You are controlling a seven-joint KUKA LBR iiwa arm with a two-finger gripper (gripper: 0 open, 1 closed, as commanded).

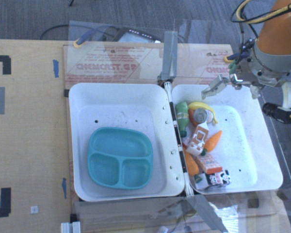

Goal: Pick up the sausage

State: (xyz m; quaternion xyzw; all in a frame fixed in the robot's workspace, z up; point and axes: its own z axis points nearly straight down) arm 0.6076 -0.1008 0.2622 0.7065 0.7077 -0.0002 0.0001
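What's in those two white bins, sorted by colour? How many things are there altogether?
Teal: 1, the divided plate in the left bin.
Green: 1, a bottle.
Yellow: 1, a banana.
Grey: 1, a can.
Orange: 3, a carrot, a box and a piece by the divider.
White: 2, small cartons.
Total: 9, as far as the pile shows.

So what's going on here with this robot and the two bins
A grey and orange robot arm reaches in from the right, and its tool hovers above the far edge of the right bin. That bin holds a heap of toy food along its left side, including a banana, a carrot and a small can. Nothing is between its fingers. The left bin holds a teal divided plate. I can't pick out the sausage in the heap.
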